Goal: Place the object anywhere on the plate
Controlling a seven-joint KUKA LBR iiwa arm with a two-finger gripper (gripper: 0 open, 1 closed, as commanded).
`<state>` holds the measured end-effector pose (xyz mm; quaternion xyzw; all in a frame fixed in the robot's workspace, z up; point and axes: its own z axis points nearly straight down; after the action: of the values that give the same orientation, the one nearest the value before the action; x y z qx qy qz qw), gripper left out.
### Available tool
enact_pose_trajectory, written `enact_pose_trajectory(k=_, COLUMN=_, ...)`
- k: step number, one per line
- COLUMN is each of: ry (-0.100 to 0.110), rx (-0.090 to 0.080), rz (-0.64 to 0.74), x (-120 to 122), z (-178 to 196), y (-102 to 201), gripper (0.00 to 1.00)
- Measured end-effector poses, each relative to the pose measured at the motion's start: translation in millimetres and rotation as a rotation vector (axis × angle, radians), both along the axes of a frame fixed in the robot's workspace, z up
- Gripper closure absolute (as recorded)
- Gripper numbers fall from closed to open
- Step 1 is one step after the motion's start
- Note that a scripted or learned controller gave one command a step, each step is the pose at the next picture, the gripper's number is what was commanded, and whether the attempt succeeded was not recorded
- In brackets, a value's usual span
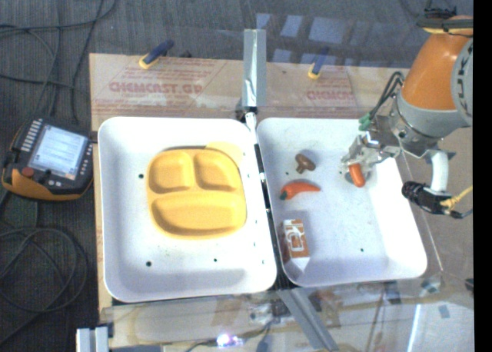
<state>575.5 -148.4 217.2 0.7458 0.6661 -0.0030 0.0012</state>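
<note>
A yellow divided plate lies in the left bin. In the right bin my gripper hangs near the upper right, and a small orange carrot-like piece sits between its fingers, just above the bin floor. A red-orange chilli pepper lies left of it, and a brown mushroom lies above the pepper. A small brown and white packet rests near the bin's front left.
The grey arm with its orange band comes in from the upper right. A metal divider post stands between the bins at the back. A teach pendant lies left of the bench.
</note>
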Motion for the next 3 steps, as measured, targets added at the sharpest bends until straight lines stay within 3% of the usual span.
enact_pose_trajectory(k=1, ry=0.0, rx=0.008, rz=0.366, x=-0.7, z=-34.4, y=75.9, gripper=1.0)
enact_pose_trajectory(k=2, ry=0.0, rx=0.007, rz=0.463, x=6.9, z=34.9, y=167.9, gripper=1.0)
enact_pose_trajectory(k=3, ry=0.002, rx=0.006, rz=0.411, x=22.1, z=-29.4, y=214.3, gripper=1.0)
